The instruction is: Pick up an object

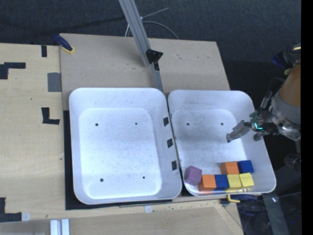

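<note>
Two white bins side by side on bench: left bin (120,146) bare inside, right bin (210,116) holding blocks. Blocks bunched along near wall of right bin: purple (193,174), orange (209,181), blue (221,181), yellow (234,181), likely slid there, awkward for a grasp against the rim. Gripper (244,129) above right bin's right side, well apart from blocks, nothing between fingers; open or closed: cannot tell.

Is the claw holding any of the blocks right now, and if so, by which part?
Nothing is held. The claw hangs over the right white plastic bin, apart from the small coloured cube blocks clustered at its near edge.
</note>
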### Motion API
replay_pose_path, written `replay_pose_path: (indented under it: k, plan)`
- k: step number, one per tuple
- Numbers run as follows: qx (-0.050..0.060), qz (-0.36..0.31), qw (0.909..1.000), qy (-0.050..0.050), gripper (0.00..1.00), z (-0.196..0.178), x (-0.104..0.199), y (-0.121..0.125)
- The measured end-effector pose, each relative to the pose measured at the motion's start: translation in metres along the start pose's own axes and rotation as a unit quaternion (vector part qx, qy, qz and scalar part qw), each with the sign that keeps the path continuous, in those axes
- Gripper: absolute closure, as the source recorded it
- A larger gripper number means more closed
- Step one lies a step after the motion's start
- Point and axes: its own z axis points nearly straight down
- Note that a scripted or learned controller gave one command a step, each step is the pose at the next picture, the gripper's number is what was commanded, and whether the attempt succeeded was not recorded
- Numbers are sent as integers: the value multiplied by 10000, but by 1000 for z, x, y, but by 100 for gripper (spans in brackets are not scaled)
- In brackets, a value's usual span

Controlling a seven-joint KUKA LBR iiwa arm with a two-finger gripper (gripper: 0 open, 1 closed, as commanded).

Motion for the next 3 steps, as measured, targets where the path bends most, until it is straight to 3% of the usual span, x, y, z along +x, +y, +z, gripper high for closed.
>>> replay_pose_path:
  k: [1,2,3]
  plan:
    - [-3,6,10000,-4,0,53,16,-9]
    - [11,9,10000,-7,0,86,2,5]
    - [-45,0,10000,-23,0,30,-20,56]
